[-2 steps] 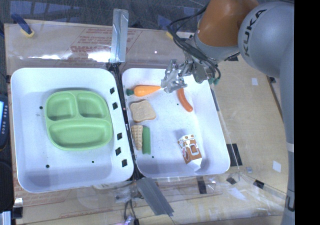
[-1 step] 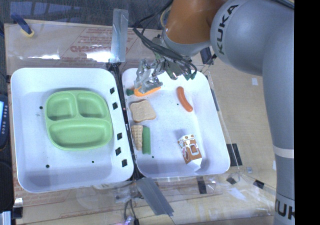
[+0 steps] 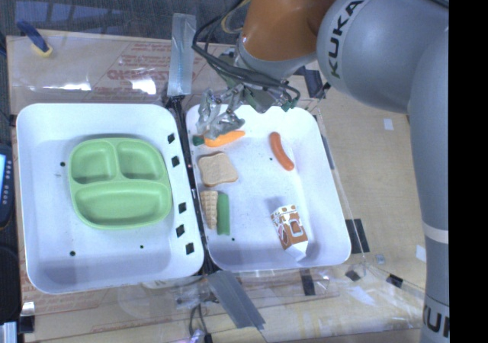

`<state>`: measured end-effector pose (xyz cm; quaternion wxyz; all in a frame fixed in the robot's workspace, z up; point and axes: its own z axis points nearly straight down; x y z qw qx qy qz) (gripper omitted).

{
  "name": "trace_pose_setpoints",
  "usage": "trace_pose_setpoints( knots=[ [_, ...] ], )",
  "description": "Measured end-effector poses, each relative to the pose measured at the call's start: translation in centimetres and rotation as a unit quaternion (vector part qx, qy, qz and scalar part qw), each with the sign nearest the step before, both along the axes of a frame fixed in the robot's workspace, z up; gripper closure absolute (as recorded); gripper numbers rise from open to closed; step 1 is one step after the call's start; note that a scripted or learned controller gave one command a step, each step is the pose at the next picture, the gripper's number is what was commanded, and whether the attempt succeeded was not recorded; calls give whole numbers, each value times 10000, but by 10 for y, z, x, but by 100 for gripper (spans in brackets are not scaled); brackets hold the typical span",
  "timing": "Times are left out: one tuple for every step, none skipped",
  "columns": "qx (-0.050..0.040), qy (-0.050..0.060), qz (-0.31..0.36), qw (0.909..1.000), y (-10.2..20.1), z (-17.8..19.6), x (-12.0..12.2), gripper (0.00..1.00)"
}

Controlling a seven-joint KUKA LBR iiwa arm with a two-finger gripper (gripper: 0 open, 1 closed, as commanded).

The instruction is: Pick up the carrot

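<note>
The carrot [image 3: 224,137], orange with a small green top at its left end, lies flat near the far left corner of the right bin [image 3: 324,189]. My gripper [image 3: 215,117] hangs directly above it, its metal fingers pointing down at the carrot's left half. The fingertips sit just over or against the carrot; I cannot tell whether they touch it. The arm's orange band and grey wrist loom over the bin's far edge.
In the right bin also lie a sausage [image 3: 281,151], a toast slice [image 3: 217,169], a waffle-like stick [image 3: 208,208] beside a green piece [image 3: 223,213], and a small carton [image 3: 290,228]. The left bin [image 3: 38,204] holds a green divided plate [image 3: 120,182].
</note>
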<state>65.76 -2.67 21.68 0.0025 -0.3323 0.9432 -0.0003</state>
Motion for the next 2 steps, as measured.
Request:
trace_pose_setpoints(
  knots=[
    [2,28,-2707,9627,54,1,-26,100],
    [9,21,-2369,9715,109,-25,-1,100]
  ],
)
